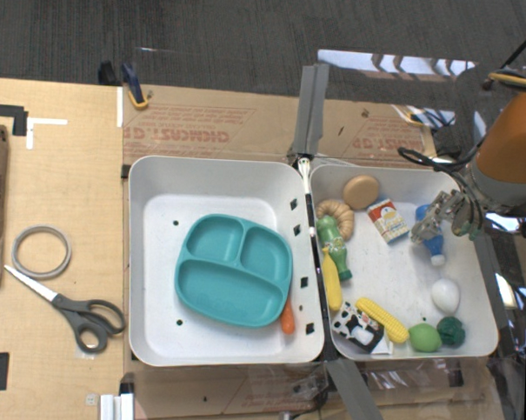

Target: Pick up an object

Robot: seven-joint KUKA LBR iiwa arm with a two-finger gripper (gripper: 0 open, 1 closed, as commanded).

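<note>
You've got the arm (508, 141) coming in from the right w/ its orange band up top, and the gripper (438, 223) sits low in the right bin (482, 284), near the bin's far right side. Can't tell if it's wide, narrow or closed, the metal parts blur together there. Just below it, touching or nearly so, is a small blue and white object (434, 247), too blurred to say if it's actually gripped. Left of the gripper you see a red and white carton (389, 222) lying tilted, and beyond that a tan round bread roll (361, 191) near the back wall. Along the bin's left wall: a croissant (332, 211), a green bottle (335, 243) below it, then a yellow corn cob (331, 282). Front of the bin: a black and white cow-print item (358, 327), a second yellow corn cob (383, 319) lying across it at a slant, a green lime (425, 337) and a dark green round thing (451, 330) just beside it. A white egg (445, 295) sits apart, toward the right wall. The left bin (148, 243) holds a teal divided plate (234, 270), w/ a small orange carrot (287, 319) at its front right edge. On the worktop (63, 205) to the left you've got scissors (71, 310) and a tape roll (41, 250), well apart from both bins.
</note>
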